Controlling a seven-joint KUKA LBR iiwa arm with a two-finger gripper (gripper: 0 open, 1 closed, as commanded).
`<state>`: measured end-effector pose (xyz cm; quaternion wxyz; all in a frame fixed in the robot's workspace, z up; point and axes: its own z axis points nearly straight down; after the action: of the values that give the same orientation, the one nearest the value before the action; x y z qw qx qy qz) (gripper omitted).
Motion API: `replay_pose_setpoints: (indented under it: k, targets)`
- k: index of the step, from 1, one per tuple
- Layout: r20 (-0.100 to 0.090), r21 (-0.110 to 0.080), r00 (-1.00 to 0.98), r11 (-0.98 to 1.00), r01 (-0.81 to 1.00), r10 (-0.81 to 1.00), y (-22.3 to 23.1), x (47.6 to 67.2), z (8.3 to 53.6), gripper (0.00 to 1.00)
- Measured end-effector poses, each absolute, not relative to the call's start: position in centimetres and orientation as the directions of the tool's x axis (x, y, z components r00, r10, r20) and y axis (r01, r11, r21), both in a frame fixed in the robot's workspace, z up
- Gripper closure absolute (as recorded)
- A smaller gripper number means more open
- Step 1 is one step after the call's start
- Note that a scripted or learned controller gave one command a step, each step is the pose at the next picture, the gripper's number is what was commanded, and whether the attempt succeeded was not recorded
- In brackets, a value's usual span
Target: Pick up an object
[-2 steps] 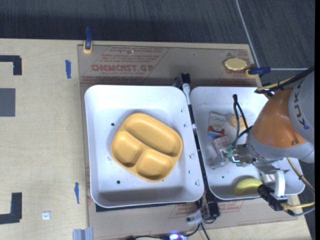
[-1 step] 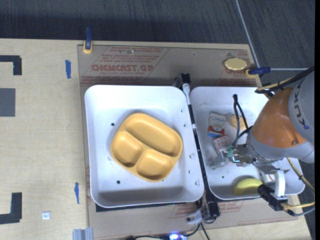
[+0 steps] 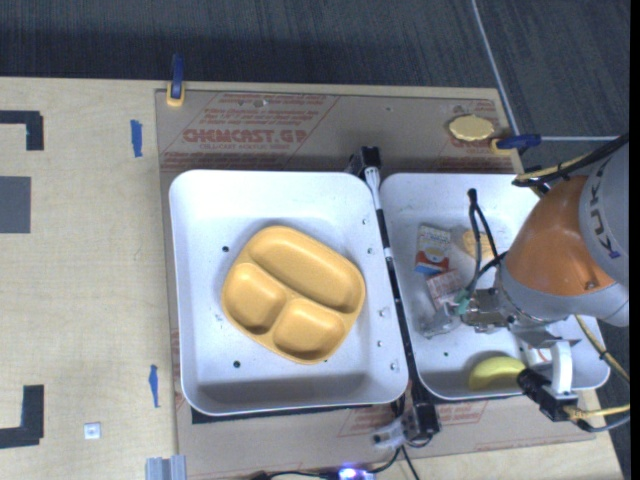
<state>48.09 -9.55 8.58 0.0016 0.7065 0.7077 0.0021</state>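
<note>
Down in the right bin [image 3: 590, 373], the claw [image 3: 450, 313] (spread or pressed together, unclear) sits among small packets [image 3: 434, 248], near a yellow lemon [image 3: 497, 371].

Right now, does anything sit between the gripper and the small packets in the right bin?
Nothing visible does. The gripper is down in the right bin right beside the packets. The yellow fruit lies nearer the front rim, off to one side.

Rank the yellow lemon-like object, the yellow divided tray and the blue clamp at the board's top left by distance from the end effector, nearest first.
End effector sits low in the right bin.
1. Yellow lemon-like object, just right of it, same bin.
2. Yellow divided tray, in the left bin.
3. Blue clamp, at the board's far top-left corner.
</note>
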Motion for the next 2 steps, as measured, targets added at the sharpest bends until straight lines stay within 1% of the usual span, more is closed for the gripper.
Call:
replay_pose_setpoints:
  k: [2]
  targets:
    - [0.0,0.005,-0.002,0.002,1.0,1.0,-9.93,48.08,8.58,0.0]
